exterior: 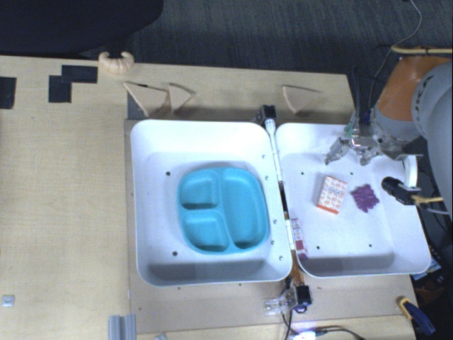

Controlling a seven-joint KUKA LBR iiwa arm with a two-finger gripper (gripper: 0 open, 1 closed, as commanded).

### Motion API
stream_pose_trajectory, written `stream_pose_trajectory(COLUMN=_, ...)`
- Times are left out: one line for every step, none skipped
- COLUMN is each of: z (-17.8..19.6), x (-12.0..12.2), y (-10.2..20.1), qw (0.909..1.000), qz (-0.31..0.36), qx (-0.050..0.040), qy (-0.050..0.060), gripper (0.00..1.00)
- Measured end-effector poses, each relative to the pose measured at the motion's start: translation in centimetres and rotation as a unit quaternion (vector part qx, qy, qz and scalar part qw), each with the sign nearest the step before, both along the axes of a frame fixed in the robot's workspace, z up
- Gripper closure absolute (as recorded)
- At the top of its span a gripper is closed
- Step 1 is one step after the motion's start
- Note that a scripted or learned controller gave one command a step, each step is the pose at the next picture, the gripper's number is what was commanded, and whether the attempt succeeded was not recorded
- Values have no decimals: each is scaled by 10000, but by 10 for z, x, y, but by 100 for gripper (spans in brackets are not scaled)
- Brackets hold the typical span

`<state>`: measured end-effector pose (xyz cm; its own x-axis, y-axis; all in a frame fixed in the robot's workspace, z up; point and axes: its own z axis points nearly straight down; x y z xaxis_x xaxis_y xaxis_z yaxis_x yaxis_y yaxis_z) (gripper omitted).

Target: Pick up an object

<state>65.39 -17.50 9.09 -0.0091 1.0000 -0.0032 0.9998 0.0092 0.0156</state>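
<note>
Camera view shows the metal pincer with fingers spread apart and holding nothing, near the far edge of the right white bin, while the small orange-and-white card packet lies toward the bin's middle, beside a purple cluster.

The arm was cut off by the right edge, and print on the small orange-and-white packet was too small to read.

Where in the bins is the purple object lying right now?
The purple object lies in the right bin, just right of the small orange-and-white box, below the claw.
</note>
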Motion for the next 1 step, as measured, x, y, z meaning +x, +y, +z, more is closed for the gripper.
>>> stream_pose_trajectory(z=-4, x=-67, y=41, qw=10000, qz=-30, qx=16, qy=54, gripper=0)
